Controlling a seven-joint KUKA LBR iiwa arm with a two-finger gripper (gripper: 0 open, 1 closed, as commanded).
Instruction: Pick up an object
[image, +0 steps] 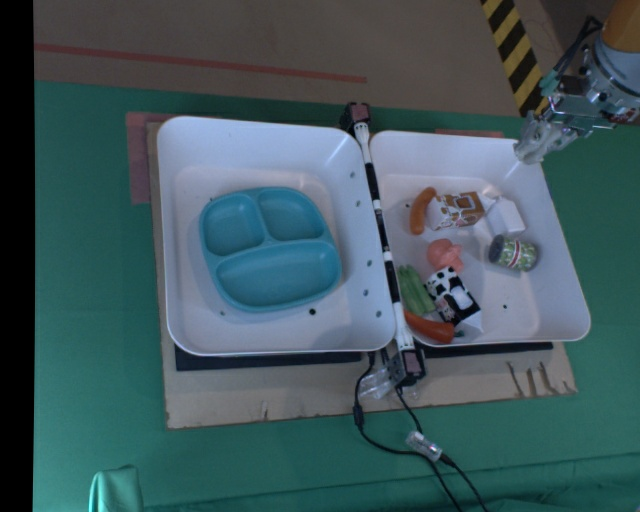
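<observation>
Hovering above the far right corner of the right bin (560, 300), gripper (533, 148) carrying nothing; finger spacing impossible to tell. Nothing lifted yet, the whole pick remaining. Lying below and leftward: a white block (505, 214), a round striped can (513, 253), a glossy orange sausage (422, 210), a pink toy (445, 253). Sitting in the left bin (180, 300), a smooth teal divided plate (268, 248).

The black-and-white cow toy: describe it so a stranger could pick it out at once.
Start at the right-hand shallow white bin, the one holding small toys, not the one with the teal divided plate. Go to its near left corner, beside the centre divider. There the blocky black-and-white patched cow toy lies between the green pea pod and the orange-red carrot; nothing else has black patches on white.
</observation>
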